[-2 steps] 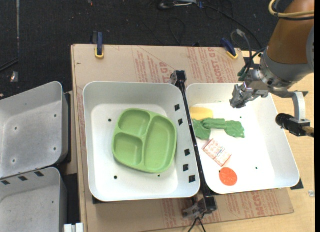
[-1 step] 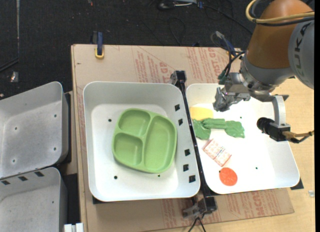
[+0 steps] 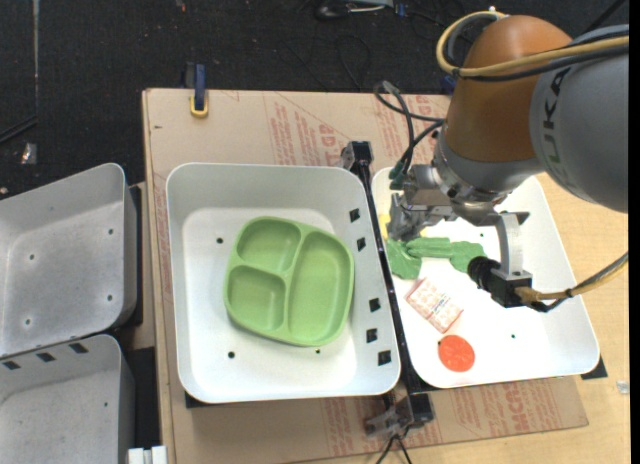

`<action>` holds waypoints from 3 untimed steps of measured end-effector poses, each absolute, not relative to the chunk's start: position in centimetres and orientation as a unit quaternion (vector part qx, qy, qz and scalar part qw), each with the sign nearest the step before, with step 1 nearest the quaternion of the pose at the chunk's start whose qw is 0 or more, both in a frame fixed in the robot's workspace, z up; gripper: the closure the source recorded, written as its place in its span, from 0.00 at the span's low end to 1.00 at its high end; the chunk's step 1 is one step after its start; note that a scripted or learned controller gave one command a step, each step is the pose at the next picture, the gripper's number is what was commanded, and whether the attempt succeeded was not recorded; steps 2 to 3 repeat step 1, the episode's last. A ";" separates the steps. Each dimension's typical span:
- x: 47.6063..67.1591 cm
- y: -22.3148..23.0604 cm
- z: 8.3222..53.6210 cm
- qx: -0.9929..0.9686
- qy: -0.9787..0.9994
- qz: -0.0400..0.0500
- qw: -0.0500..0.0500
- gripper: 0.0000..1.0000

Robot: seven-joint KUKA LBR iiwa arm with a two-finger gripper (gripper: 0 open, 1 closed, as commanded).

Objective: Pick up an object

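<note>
My gripper [image 3: 412, 220] hangs low over the near-left part of the right bin [image 3: 560, 342], right above a green soft object [image 3: 432, 252] that lies against the bin's left wall. The wrist hides the fingertips. A small white packet with red print [image 3: 433, 303] lies just in front of the green object, and an orange-red disc [image 3: 457, 352] lies nearer the front. In the left bin [image 3: 200, 352] rests a light green divided plate [image 3: 291, 280] with three compartments.
The grey arm with its orange band [image 3: 505, 72] covers the back of the right bin. A white lid or tray [image 3: 60, 242] lies off the bench at the left. A blue and yellow clamp [image 3: 200, 92] sits at the board's back-left corner.
</note>
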State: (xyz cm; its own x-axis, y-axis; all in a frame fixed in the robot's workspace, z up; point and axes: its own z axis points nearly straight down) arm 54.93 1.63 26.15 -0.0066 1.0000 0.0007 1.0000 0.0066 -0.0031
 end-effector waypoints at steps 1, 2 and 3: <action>53.3 7.2 24.3 -0.704 -0.710 0.001 0.002 1.00; 53.3 7.2 24.3 -0.704 -0.710 0.001 0.002 1.00; 53.3 7.2 24.3 -0.704 -0.710 0.001 0.002 1.00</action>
